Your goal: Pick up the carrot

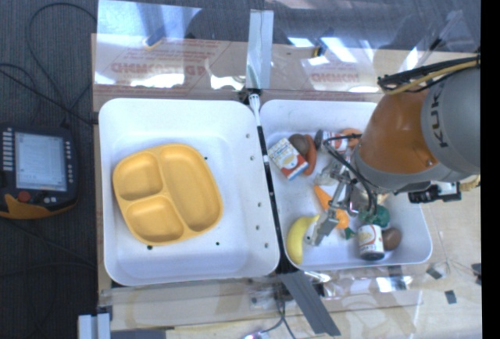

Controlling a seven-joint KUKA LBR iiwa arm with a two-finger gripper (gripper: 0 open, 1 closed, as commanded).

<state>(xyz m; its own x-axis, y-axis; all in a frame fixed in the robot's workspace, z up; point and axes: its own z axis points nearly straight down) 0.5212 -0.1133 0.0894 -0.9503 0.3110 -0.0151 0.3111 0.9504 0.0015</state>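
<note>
The carrot (322, 195) is a small orange piece lying in the middle of the right bin (414, 255). Another bit of orange (342, 216) shows just past the gripper and may be the same carrot. My gripper (328, 222) reaches down-left from the orange-banded wrist (394, 142). It hangs low over the bin, right at the carrot and next to a yellow fruit (297, 240). The gripper's body hides part of the carrot, and I cannot make out any contact with it.
Crowded around the carrot are a white and orange carton (287, 158), a brown item (303, 145), a can (370, 242), something green (381, 215) and a brown lump (391, 237). In the left bin (234, 126) lies a yellow divided plate (166, 191).
</note>
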